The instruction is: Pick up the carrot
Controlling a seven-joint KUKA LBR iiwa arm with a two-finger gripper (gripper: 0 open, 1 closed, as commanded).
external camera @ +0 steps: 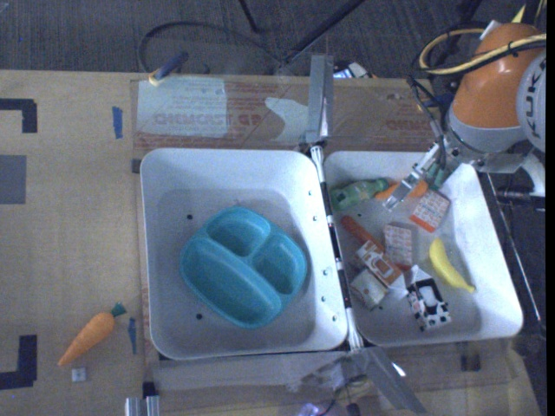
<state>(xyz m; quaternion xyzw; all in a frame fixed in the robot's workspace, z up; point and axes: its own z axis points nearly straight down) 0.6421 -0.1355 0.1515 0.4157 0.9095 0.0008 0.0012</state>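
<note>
A toy carrot (pixel 87 337), orange with a green top, lies on the wooden bench outside the bins, past the front left corner of the left bin (pixel 165 180). My gripper (pixel 414 185) is far from it, low over the back of the right bin (pixel 499 297). Right at the gripper sits a small orange piece (pixel 388 194), partly hidden by it; I cannot tell whether it is gripped or just lying there.
A blue divided plate (pixel 245 265) lies in the left bin. The right bin holds a green bottle (pixel 355 193), a red stick (pixel 357 231), a banana (pixel 449 265), small cartons (pixel 401 243) and a black-and-white box (pixel 428 305). A metal divider (pixel 334 250) separates the bins.
</note>
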